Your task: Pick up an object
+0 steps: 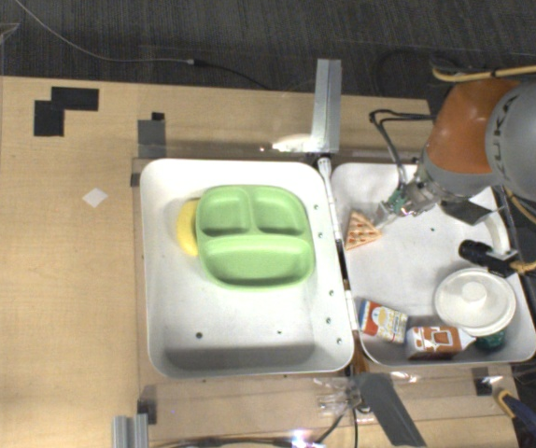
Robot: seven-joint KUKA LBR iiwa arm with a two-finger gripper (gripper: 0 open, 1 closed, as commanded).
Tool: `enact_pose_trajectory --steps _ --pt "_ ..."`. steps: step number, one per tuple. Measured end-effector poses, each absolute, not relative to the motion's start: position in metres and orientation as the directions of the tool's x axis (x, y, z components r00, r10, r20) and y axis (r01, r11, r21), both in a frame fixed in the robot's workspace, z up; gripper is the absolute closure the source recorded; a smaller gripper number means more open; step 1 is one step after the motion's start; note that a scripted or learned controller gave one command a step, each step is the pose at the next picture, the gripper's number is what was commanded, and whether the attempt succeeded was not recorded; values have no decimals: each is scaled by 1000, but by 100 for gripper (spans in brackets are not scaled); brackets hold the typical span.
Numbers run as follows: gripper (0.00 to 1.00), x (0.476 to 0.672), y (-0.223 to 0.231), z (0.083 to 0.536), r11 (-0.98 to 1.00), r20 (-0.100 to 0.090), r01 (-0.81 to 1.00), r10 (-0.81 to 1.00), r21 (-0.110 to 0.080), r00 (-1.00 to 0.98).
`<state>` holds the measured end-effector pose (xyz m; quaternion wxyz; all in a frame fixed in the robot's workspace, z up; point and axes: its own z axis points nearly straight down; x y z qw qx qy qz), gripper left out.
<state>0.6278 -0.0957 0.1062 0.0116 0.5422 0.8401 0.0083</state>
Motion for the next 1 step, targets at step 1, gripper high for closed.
enact_pose_trajectory --steps 1 --pt "100 615 -63 197 338 -1 941 941 1 -338"
